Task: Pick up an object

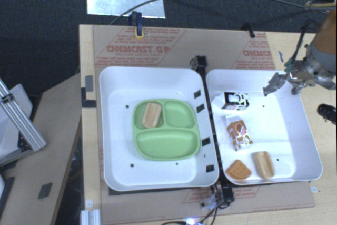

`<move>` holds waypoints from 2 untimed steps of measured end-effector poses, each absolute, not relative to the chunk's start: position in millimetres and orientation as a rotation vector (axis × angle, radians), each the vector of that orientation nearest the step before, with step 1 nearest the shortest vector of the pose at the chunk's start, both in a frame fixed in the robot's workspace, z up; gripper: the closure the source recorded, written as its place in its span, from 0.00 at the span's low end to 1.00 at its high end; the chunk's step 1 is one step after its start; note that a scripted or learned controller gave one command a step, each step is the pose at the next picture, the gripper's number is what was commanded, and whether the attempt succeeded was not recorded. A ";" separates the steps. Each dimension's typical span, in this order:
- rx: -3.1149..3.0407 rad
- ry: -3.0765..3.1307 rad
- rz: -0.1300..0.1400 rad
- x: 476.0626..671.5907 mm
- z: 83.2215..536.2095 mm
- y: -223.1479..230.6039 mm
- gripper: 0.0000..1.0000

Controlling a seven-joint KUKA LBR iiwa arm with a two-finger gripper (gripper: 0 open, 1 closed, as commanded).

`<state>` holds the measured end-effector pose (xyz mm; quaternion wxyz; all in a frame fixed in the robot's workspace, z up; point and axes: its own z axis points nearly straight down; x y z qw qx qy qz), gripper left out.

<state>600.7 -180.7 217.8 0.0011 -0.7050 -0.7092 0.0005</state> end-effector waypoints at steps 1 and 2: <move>-2.220 -2.223 0.001 600.5 174.5 -186.6 0.00; -2.219 -2.221 0.003 593.2 116.8 -192.0 0.00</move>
